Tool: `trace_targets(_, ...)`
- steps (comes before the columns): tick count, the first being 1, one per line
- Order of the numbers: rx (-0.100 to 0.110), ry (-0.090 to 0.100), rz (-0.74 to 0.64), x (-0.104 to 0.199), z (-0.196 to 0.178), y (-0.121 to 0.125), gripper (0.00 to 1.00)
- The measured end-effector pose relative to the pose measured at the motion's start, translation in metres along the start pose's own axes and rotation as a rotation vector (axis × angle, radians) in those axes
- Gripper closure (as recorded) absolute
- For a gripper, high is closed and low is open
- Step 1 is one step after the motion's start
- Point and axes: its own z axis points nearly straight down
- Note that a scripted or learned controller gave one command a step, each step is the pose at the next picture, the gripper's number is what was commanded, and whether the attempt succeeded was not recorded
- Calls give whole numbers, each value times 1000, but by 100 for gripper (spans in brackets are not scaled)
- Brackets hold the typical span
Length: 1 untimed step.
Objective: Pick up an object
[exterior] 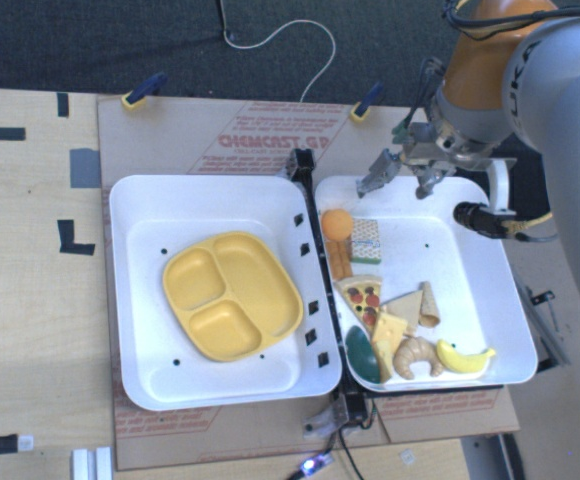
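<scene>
The arm [530, 58] is in from the right, hanging over the far rim of the right bin [490, 298], so this is the approach: nothing lifted yet, no target clearly committed to. The left bin [140, 298] carries a yellow divided tray [232, 295], lying flat with its long side slanting from upper left to lower right.

Every small piece sits in the right bin, bunched along its left wall and near corner. The gripper [400, 178] hovers high over the bin's far end, fingers spread apart with nothing between them, well clear of the pile.

Down through the pieces now. The pizza slice [362, 298] points its tip toward the near edge. The green piece [363, 356] lies against the left wall, long axis running near to far. The banana [466, 358] lies crosswise at the near right, curved, one end toward the right wall. The croissant [417, 356] is just beside it. The ice-cream cone [427, 305] runs near to far. The small box [366, 240] and the orange ball [337, 225] are nearest the gripper.

Next move, I'd judge: travel toward the near side, drop low, and set the fingers across a piece's short width.
</scene>
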Motion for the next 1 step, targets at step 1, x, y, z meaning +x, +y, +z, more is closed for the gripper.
trace_targets(1, 0, -1, 0, -2, 60, 7, 0)
